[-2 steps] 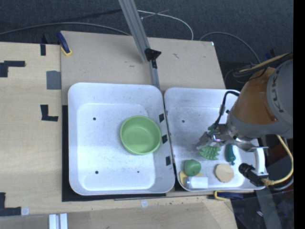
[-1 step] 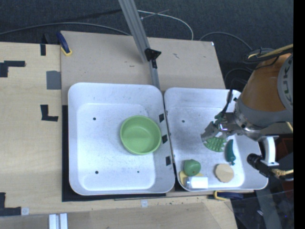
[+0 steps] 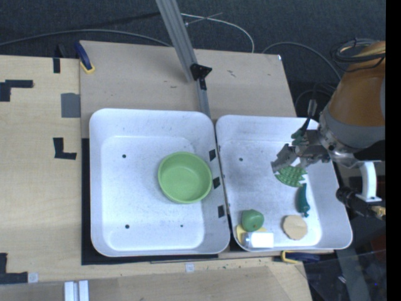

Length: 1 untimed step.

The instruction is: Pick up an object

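Observation:
My gripper [image 3: 290, 161] hangs low in the right bin [image 3: 250, 137], near its right side, coming in from the grey and orange arm [image 3: 354, 108]. Directly under it, partly covered, lies a flat dark green textured piece [image 3: 290, 177]; whether they touch I cannot tell. A slim teal object [image 3: 303, 200] lies just below that. Along the bin's front edge sit a tan round object [image 3: 294, 227], a small green round object [image 3: 252, 219] and a white and yellow block [image 3: 257, 239].
The left bin [image 3: 119, 137] holds a light green bowl [image 3: 184, 177] near its right wall. A grey pole [image 3: 177, 27] slants over the back of the bench down to the divide between the bins. Cables lie behind the bench.

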Available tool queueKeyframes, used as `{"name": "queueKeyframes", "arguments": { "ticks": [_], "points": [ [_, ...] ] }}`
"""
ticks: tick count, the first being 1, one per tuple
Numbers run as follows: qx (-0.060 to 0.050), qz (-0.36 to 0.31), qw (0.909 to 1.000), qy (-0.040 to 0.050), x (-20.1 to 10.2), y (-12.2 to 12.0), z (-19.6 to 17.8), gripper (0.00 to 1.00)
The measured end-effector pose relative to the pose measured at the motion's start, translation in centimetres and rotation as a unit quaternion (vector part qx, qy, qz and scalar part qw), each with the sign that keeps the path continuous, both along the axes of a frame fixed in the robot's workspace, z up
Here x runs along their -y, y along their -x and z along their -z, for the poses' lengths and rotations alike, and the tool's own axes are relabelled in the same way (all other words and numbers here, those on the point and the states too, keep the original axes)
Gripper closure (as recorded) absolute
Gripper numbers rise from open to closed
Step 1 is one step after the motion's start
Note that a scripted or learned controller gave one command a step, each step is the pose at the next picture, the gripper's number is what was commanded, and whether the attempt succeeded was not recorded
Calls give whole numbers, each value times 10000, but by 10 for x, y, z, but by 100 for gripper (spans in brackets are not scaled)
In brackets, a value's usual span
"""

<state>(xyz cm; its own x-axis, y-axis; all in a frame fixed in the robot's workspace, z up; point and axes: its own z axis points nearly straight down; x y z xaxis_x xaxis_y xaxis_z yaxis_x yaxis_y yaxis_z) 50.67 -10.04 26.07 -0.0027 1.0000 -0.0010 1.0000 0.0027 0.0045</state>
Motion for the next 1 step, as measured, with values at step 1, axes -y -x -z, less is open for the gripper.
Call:
{"name": "queueKeyframes", "arguments": {
  "ticks": [1],
  "points": [
    [-39,-21,10000,-15,-63,7,9,100]
  ]
}}
